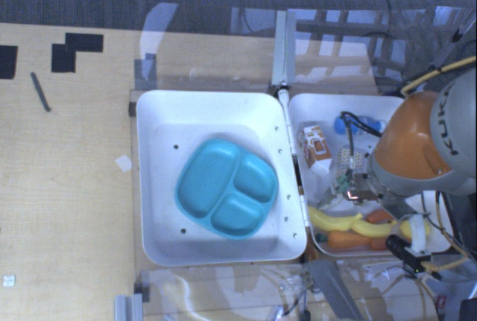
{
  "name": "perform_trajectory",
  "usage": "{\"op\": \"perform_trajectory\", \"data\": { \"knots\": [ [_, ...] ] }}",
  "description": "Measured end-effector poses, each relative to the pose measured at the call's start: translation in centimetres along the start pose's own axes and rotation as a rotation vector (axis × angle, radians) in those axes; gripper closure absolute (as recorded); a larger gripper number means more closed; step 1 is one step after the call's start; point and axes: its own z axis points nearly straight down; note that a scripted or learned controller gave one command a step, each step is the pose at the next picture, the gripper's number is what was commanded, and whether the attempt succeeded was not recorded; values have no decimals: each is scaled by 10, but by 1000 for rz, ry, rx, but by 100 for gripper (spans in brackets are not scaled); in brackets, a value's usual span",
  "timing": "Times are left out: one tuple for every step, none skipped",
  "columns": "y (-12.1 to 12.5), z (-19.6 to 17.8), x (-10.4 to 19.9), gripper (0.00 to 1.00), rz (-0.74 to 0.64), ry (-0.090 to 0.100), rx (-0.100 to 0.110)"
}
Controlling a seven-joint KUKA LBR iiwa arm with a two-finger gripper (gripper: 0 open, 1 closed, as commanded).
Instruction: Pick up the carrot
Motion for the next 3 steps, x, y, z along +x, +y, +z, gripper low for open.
{"op": "perform_trajectory", "data": {
  "knots": [
    [88,-13,-46,0,668,-1,1],
    [88,-20,-44,100,658,-2,6],
    [39,4,-12,100,578,-2,-20]
  ]
}}
